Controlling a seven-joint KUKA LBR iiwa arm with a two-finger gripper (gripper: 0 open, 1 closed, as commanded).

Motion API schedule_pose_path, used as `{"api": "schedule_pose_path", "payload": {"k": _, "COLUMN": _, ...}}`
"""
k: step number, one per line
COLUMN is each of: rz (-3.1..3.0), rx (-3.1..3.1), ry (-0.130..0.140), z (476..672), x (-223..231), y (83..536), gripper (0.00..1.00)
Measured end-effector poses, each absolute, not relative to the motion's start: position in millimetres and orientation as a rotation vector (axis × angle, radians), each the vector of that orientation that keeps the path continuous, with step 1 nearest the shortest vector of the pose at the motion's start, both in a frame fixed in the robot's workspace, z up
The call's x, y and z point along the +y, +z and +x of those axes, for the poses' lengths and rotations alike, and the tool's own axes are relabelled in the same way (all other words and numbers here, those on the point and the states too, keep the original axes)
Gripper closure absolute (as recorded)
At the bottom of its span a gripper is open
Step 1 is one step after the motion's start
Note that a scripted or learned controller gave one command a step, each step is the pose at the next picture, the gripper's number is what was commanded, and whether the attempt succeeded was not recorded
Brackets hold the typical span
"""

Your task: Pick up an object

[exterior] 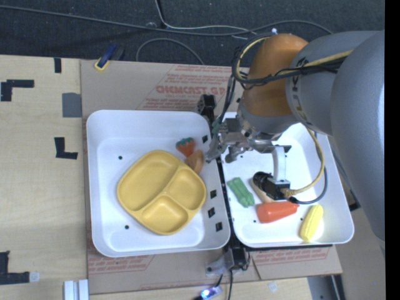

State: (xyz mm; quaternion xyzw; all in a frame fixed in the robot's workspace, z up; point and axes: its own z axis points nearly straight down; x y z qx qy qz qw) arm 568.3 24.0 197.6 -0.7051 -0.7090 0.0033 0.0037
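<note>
The claw [220, 147] hangs low over the wall shared by the 2 bins, at the far right corner of the left bin [100, 120]. Whether it is spread or pressed together cannot be told from this angle. The closest things to pick are a tan piece [195, 161] and a small orange and green toy [185, 145]. Both lie just left of the claw, beside the yellow plate [161, 192]. For a clean pick, the claw should probably centre over 1 piece only, stay clear of the bin wall and plate rim, and descend straight before closing. A green piece [240, 191], a carrot [276, 212] and a corn cob [311, 222] lie in the right bin [334, 214].
</note>
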Motion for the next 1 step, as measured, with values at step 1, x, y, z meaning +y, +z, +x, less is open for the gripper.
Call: {"api": "schedule_pose_path", "payload": {"k": 1, "rz": -2.209, "rx": -2.223, "ry": 0.011, "z": 545.0, "x": 71.8, "y": 196.9, "gripper": 1.00}}
